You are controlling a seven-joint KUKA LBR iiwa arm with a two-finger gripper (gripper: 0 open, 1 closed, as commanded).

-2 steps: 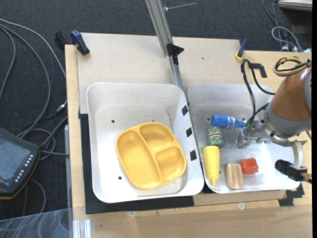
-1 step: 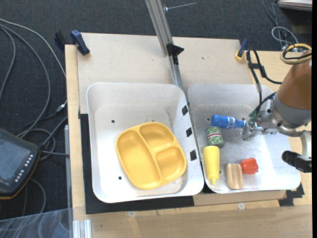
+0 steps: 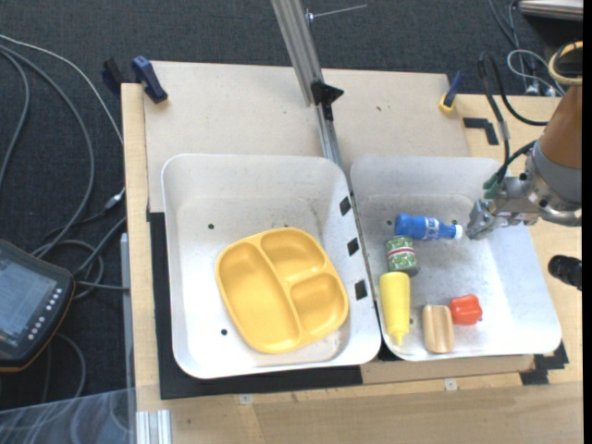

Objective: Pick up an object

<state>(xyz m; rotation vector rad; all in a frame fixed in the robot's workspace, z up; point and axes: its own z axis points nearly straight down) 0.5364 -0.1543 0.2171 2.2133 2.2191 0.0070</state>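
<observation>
The right bin [image 3: 518,276] holds a blue bottle [image 3: 421,227] with a white cap lying on its side, a small green and white can [image 3: 401,254], a yellow bottle [image 3: 395,303], a tan bread-like piece [image 3: 437,327] and a red block [image 3: 466,309]. My gripper [image 3: 480,225] hangs low at the bin's right side, just right of the blue bottle's cap, with nothing seen between its parts. The left bin [image 3: 185,248] holds a yellow divided plate [image 3: 280,288].
A metal pole [image 3: 305,44] slants down to the gap between the bins. Clamps sit at the bench's back corners [image 3: 150,77]. Cables lie on the dark floor to the left and at the upper right. A tablet [image 3: 23,303] lies at the far left.
</observation>
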